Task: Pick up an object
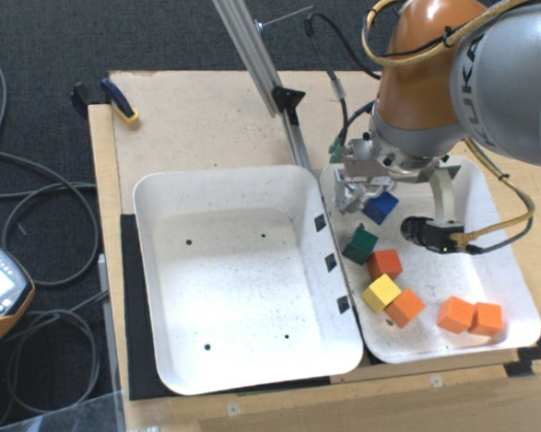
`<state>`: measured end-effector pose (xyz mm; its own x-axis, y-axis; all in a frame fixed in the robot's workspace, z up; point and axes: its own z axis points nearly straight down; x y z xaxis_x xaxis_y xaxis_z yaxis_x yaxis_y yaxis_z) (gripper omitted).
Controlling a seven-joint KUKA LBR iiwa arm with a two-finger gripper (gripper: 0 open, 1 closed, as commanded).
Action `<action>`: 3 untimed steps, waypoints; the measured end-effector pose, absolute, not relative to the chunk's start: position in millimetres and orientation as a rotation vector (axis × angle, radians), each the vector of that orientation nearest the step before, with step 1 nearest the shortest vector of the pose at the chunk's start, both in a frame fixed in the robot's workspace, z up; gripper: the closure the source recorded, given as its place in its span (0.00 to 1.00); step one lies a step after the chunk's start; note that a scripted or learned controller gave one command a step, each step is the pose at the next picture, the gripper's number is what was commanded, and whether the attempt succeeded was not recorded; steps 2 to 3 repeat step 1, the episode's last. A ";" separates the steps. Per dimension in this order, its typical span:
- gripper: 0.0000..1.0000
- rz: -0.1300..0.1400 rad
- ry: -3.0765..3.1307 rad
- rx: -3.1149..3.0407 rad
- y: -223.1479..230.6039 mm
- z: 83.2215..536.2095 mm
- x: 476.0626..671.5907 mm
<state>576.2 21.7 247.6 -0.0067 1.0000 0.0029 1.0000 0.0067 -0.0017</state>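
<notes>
My end effector (359, 193) hangs low over the far left corner of the right bin (515, 306), close to the wall that meets the left bin (154, 265). Its metal fingers point down, and a blue block (381, 206) sits right against them on the right side. I cannot tell how far apart the fingers are, nor whether the blue block is between them or just beside them; my wrist housing and the orange band of my arm (425, 43) cover most of that spot.

Just nearer the camera lies a dark green block (359, 246), with a red-orange block (385, 264) touching its near corner. Below that come a yellow block (382, 291) and an orange block (405, 307), touching each other. Two more orange blocks (472, 316) sit side by side near the bin's front right corner.

A black unit on a cable (431, 232) hangs beside my wrist over the bin's middle, hiding part of the floor there. The desk (199, 123) carries a clamp (119, 99) at its far left corner.
</notes>
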 end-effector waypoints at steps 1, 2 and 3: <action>1.00 -0.005 -2.229 -2.214 70.3 253.2 581.4; 1.00 -0.005 -2.229 -2.214 70.3 253.2 581.4; 1.00 -0.005 -2.229 -2.214 70.3 253.2 581.4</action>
